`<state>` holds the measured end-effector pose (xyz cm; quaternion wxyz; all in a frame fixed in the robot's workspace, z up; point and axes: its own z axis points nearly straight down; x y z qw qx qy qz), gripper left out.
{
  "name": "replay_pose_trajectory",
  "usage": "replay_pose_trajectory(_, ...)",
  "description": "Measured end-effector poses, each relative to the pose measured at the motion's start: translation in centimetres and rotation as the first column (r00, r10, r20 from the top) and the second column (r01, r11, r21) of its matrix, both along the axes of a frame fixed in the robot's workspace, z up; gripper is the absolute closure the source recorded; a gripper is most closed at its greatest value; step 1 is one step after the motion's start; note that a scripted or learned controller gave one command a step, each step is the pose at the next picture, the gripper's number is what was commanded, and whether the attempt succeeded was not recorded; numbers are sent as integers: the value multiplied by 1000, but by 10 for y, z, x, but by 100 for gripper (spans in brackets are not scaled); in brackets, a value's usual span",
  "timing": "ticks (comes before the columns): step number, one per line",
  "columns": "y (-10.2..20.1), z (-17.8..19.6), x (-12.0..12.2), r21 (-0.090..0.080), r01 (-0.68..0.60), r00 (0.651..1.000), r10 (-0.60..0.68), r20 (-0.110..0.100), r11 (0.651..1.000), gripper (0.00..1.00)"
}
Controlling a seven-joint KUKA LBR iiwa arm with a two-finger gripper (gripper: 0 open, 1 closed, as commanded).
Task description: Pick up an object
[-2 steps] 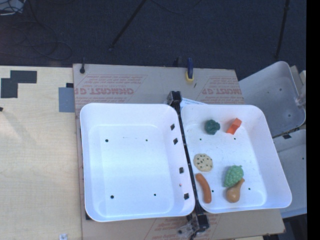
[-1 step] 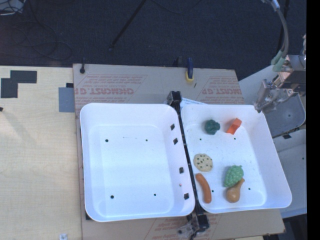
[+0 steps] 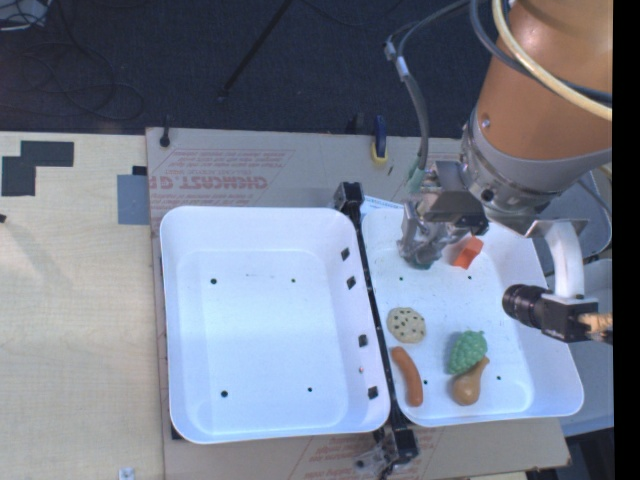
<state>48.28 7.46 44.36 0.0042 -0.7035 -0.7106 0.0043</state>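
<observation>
Orange-red wedge-shaped block (image 3: 465, 255) lies at the right white bin's (image 3: 540, 388) back, just beside the grey two-finger gripper (image 3: 424, 250) hanging low over the floor. Whether its tips are apart: cannot tell. Advice: centre over the block, descend straight, avoid nudging it against the wall.

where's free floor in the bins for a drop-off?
Left bin: its whole floor is bare. Right bin: a small patch between cookie and orange block, and some along the right wall. Crowded at the front by sausage, green piece and pear; gripper hangs over the back.
</observation>
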Motion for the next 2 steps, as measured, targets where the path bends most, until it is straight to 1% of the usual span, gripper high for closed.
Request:
replay_pose_trajectory(1,-29,-124,-9,-3,12,1000,-12,-4,1000,100)
replay_pose_trajectory(2,-105,-156,-8,-2,18,1000,-18,4,1000,100)
